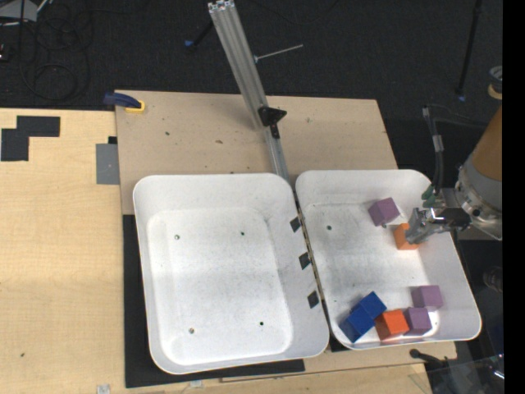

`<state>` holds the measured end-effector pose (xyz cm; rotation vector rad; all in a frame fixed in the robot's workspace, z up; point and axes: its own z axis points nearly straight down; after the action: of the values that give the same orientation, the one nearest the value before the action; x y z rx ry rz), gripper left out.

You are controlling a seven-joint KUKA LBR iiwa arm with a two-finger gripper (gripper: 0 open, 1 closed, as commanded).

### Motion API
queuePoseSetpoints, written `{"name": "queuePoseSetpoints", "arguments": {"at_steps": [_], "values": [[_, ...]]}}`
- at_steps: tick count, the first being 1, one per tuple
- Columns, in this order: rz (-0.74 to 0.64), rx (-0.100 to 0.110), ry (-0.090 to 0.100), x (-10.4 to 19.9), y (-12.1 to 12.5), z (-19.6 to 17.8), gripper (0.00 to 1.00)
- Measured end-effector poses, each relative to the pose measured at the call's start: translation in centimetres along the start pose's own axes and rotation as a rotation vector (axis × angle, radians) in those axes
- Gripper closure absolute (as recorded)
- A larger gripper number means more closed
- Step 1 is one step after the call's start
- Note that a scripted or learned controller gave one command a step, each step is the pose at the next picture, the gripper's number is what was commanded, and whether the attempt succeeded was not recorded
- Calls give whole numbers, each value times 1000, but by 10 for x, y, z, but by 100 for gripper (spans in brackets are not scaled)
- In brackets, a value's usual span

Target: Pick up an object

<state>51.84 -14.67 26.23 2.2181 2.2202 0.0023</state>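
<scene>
Because the arm comes in from the right, its gripper [416,230] hangs low over the right bin [344,191], at an orange block [402,237] near the purple block [383,212]; I cannot tell the fingers' state.

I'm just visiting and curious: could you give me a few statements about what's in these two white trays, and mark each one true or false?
1. All the blocks lie in the right bin. True.
2. The blue block sits at the bin's far edge. False: it lies at the near edge, beside an orange block.
3. The gripper hangs over the left bin. False: it is at the right bin's right side, by a small orange block.
4. A purple block lies close to the gripper. True.
</scene>
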Motion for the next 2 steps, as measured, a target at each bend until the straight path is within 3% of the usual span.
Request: {"name": "queuePoseSetpoints", "arguments": {"at_steps": [2], "values": [[-3, 6, 3, 92, 26, 9, 100]]}}
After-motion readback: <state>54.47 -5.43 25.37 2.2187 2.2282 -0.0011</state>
